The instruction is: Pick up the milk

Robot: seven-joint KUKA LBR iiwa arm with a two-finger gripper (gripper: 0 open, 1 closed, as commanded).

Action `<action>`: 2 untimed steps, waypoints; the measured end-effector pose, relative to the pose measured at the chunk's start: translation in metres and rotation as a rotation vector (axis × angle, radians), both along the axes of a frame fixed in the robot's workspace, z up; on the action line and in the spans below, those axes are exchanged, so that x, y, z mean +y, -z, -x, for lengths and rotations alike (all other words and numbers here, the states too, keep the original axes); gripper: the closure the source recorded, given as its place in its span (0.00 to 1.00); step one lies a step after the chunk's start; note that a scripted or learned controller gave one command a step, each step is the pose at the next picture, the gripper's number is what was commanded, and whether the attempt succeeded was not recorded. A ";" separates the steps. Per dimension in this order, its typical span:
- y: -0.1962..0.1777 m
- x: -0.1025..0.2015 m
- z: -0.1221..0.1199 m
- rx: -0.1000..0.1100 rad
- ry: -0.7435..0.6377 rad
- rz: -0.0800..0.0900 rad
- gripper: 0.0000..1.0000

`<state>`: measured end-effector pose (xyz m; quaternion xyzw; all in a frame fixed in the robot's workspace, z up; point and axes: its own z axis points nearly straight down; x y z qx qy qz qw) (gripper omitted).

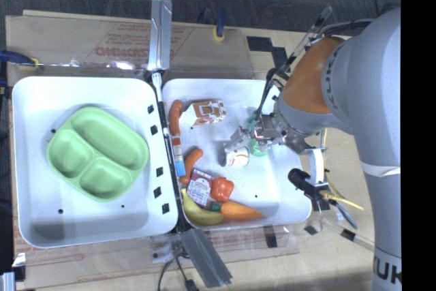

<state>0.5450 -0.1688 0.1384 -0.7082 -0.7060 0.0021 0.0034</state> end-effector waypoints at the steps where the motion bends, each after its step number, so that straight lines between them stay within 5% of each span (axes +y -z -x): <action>1: 0.050 0.019 0.013 -0.001 -0.143 -0.002 0.00; 2: 0.050 0.068 0.070 0.001 -0.210 -0.003 0.00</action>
